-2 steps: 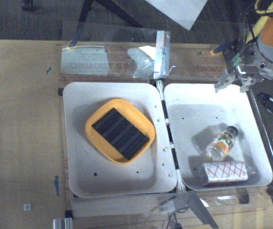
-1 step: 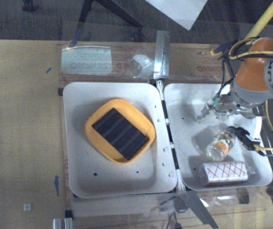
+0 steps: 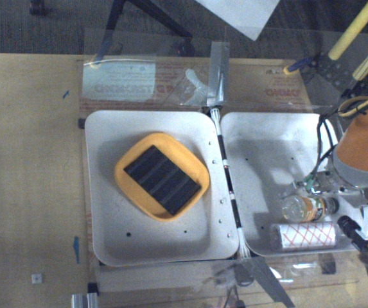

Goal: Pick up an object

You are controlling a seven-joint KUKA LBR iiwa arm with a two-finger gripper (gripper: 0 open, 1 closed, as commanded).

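I took the small clear bottle as the likeliest pick: it lay on its side in the right bin, directly under the gripper, which hung low over it from the arm. Whether it was clenched or released I could not tell; cables and the wrist hid that. Just below the gripper, beside the bottle, lay a white roll with red crosshatching, pressed along the bin's near wall. Well off to the gripper's left, the left bin held a yellow dish with a dark ribbed insert, probably too broad to grasp.
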